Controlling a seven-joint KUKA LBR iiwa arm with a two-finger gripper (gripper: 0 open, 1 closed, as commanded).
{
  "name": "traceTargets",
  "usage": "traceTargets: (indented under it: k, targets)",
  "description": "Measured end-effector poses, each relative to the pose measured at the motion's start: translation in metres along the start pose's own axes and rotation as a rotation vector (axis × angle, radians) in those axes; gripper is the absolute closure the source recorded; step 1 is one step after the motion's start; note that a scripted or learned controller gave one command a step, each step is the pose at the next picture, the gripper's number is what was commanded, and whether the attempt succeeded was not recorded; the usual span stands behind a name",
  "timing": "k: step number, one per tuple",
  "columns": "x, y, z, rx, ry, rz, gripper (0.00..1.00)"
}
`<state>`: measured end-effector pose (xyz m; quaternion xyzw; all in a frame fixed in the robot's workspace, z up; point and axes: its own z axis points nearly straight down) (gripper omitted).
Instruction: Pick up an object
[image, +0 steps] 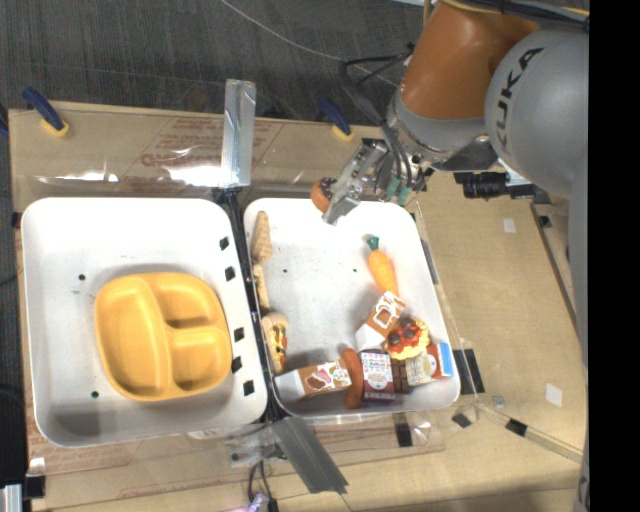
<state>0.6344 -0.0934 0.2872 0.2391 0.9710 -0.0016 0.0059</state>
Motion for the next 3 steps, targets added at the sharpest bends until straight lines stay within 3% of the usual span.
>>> traceTargets:
  k: [2,3]
  targets:
    - [-0.001,0.003,-0.022,0.000,-0.008,-0.016,1.00]
    - [0.033,-0.024,0.030,0.002,0.014,0.009,1.00]
